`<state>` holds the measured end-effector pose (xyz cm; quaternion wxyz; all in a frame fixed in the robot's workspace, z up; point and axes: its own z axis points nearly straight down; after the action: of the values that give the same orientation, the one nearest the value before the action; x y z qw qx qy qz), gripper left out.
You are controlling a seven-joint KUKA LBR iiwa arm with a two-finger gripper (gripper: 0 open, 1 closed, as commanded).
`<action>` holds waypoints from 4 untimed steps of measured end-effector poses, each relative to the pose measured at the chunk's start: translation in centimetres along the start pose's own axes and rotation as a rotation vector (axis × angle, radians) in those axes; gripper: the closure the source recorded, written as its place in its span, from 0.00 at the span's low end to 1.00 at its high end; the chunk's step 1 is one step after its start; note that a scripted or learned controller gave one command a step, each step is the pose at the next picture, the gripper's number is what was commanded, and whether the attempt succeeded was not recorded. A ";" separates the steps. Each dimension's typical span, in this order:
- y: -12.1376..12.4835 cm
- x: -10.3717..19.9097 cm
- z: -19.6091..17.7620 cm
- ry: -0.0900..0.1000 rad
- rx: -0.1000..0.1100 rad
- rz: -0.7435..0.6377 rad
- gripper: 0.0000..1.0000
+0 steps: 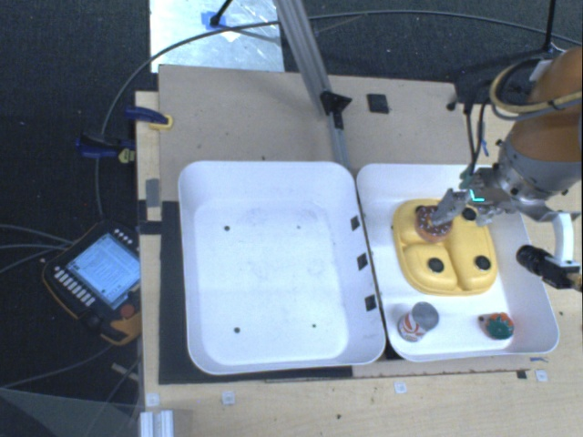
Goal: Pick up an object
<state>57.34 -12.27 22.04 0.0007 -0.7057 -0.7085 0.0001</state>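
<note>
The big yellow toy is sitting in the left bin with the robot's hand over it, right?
Not quite. The yellow toy sits in the right bin, not the left bin. The camera view shows it there, with the gripper over its upper end.

L bin: floor bare, open access from above. R bin: yellow moulded piece takes centre; gripper sits over its upper-left, on what looks like a pink ring. Small cup-like item and green/orange item crowd front edge. Gap betw. them passable.
</note>
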 end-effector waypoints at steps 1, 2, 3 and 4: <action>0.1 0.0 -0.1 0.000 -0.002 0.000 0.00; 0.1 0.2 4.1 -0.001 0.000 0.002 0.00; 0.1 -0.6 9.9 -0.001 0.001 0.003 0.00; 0.9 0.1 11.7 0.010 -0.019 -0.005 0.00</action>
<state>58.22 -12.11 10.35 -0.0024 -0.7038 -0.7103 -0.0100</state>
